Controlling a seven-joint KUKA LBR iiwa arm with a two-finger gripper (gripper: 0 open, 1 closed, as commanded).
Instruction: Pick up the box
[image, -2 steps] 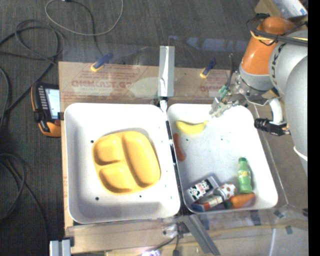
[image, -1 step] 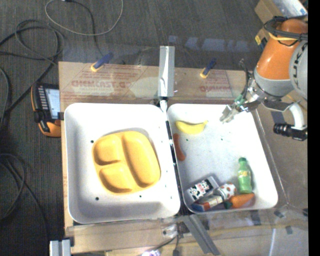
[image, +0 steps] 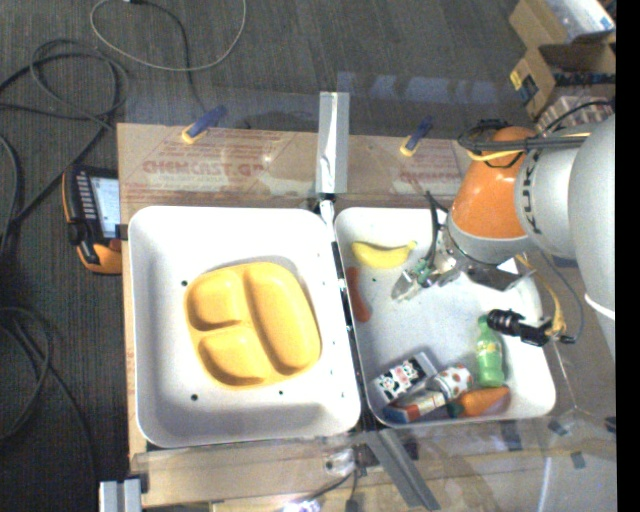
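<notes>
One small box (image: 405, 379), patterned black on white, lay at the near edge of the right bin (image: 452, 312), probably light and stiff, best gripped across its narrow sides, well apart from the pincer (image: 412, 283), whose spread could not be told.

**Two bins, side by side on the bench**

A tray (image: 255, 322) lies at the left bin's (image: 150, 300) centre. In the right bin (image: 540, 395), a banana (image: 383, 254) lies at 11 o'clock and a bottle (image: 488, 357) at 4 o'clock. A box (image: 403, 378), a carrot (image: 483, 401) and small items crowd 6 o'clock. The gripper (image: 412, 282) hangs just below the banana.
</notes>
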